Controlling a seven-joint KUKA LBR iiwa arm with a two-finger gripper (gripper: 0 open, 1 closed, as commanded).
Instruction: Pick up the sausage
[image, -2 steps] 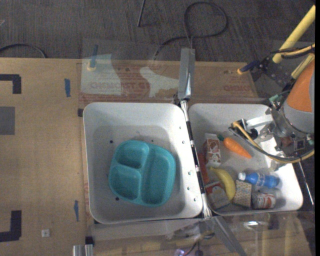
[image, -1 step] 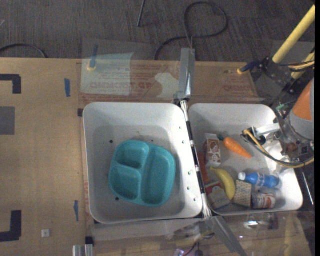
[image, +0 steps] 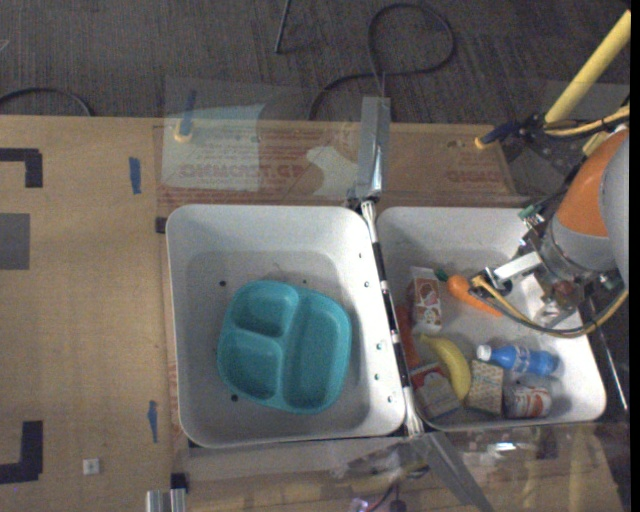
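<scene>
A thin reddish-brown sausage (image: 402, 342) lies along the left wall of the right bin (image: 455, 225), partly hidden by the bin's rim and by a small carton. My gripper (image: 558, 292) hangs over the right side of that bin, well to the right of the sausage. An orange carrot (image: 470, 293) and a banana (image: 452, 364) lie between them. Nothing shows in the gripper's grasp.
The right bin also holds a white and red carton (image: 427, 300), a blue-capped bottle (image: 518, 358), a can (image: 527, 402) and two small boxes (image: 487, 386) near its front. A teal divided plate (image: 286, 346) lies in the left bin (image: 200, 260).
</scene>
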